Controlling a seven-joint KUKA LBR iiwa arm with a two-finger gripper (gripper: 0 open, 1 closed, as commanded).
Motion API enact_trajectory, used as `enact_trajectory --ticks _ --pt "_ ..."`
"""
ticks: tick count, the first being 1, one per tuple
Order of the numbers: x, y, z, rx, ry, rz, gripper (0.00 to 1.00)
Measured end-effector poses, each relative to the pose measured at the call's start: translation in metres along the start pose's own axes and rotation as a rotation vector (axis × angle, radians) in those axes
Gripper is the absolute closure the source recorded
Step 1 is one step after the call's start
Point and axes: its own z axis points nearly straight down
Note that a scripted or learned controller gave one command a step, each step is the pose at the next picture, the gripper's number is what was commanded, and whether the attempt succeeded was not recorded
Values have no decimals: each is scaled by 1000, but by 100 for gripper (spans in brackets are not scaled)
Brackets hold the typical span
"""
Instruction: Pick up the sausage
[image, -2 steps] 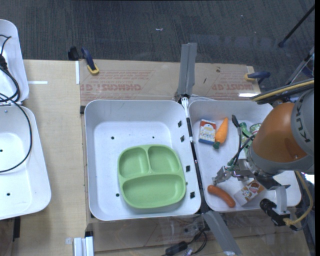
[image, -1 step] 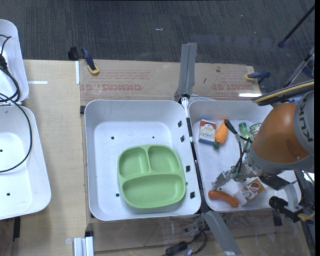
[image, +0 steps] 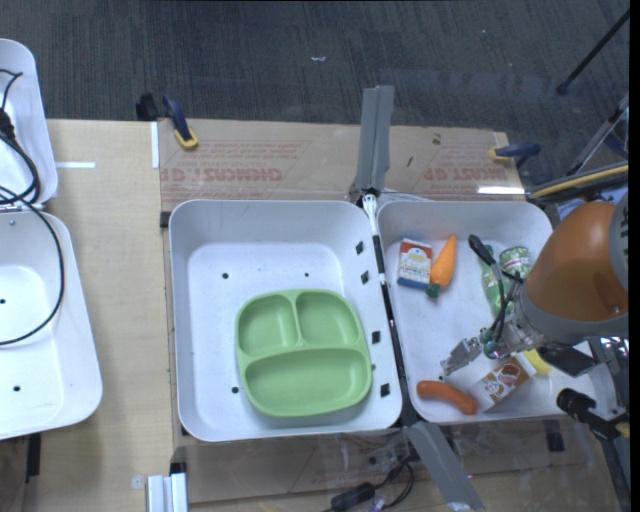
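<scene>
sausage (image: 446, 397) lies at right bin's (image: 460, 222) front edge | gripper (image: 461, 357) hovers just above-right of it, lowered for approach | jaws empty, state: cannot tell

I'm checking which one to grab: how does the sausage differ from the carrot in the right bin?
The sausage is red-orange all over and lies near the front wall; the carrot is brighter orange with a green end, near the back. The sausage lies nearly level across the view, the carrot steeply. Both are small and elongated.
</scene>
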Motion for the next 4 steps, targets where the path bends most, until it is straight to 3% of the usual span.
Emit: enact_trajectory --ticks 1,2,3,4 --pt "15 5 -64 0 -1 -87 0" --pt "71 23 -94 0 -2 -105 0" --pt "41 70 -94 1 -2 11 0" --pt "-2 9 6 1 0 -20 0"
